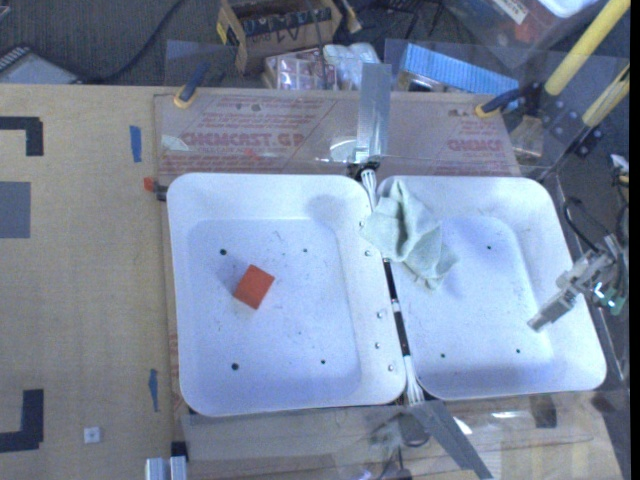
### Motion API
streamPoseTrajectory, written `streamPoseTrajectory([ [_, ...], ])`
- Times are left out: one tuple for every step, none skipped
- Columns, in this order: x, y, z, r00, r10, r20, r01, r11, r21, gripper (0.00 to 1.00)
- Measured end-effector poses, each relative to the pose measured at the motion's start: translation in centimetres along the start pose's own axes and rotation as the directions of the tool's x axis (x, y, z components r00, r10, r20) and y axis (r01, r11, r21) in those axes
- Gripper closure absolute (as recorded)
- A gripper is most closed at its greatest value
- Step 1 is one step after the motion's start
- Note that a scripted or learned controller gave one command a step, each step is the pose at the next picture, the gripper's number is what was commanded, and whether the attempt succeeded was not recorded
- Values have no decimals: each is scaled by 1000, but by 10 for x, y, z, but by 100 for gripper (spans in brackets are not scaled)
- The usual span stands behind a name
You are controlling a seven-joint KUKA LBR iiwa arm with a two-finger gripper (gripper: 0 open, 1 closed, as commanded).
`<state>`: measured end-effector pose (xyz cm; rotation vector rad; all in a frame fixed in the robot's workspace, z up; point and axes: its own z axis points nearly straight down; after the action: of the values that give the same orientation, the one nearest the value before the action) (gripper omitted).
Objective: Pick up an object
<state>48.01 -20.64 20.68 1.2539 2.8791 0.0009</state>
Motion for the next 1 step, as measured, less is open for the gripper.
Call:
streamPoseTrajectory([
  [-12, -10, -109, 971, -239, 9, 239, 971, -1, 0],
])
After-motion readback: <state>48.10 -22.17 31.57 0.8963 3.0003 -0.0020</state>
